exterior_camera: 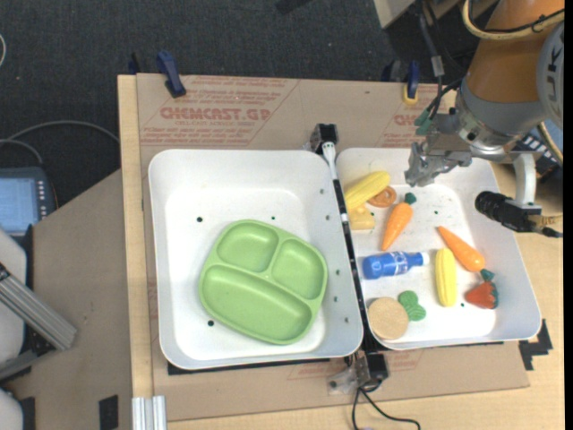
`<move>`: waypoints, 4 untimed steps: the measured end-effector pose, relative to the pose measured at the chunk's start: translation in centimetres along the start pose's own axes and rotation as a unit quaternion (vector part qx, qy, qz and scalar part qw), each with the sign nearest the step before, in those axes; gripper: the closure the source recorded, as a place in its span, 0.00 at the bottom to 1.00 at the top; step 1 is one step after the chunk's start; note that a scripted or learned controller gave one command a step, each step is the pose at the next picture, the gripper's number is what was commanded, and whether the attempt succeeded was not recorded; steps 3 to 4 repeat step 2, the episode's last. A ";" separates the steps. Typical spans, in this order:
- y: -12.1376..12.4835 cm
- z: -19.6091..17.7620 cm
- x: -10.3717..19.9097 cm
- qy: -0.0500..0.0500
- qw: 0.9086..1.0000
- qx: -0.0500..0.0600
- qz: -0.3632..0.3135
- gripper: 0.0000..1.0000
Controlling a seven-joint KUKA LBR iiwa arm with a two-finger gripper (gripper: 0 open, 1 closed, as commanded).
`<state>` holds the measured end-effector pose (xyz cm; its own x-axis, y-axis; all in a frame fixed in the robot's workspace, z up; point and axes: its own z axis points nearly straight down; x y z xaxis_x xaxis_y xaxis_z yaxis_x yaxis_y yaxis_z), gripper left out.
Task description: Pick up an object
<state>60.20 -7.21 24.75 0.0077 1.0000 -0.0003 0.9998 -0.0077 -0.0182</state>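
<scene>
My gripper (423,176) hangs over the back of the right bin (515,316), just right of a yellow banana (367,187) and an orange slice (383,197). Below it lies a carrot (396,223). Further forward are a blue bottle (389,263), a yellow corn cob (445,276), a second carrot (462,248), a red strawberry (482,295), a green piece (411,305) and a tan round cookie (388,318). Nothing shows between the fingers.
The left bin (170,240) holds a green divided plate (263,280). A pale yellow block (362,219) lies by the divider between the bins. Clamps stand at the board's back edge.
</scene>
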 end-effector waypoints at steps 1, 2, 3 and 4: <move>1.1 -6.7 -4.3 -0.002 1.000 -0.013 -0.002 1.00; 1.1 -6.3 -4.1 0.000 1.000 -0.010 -0.004 0.00; 1.1 -6.3 -4.1 0.000 1.000 -0.010 -0.004 0.00; 1.1 -6.3 -4.1 0.000 1.000 -0.010 -0.004 0.00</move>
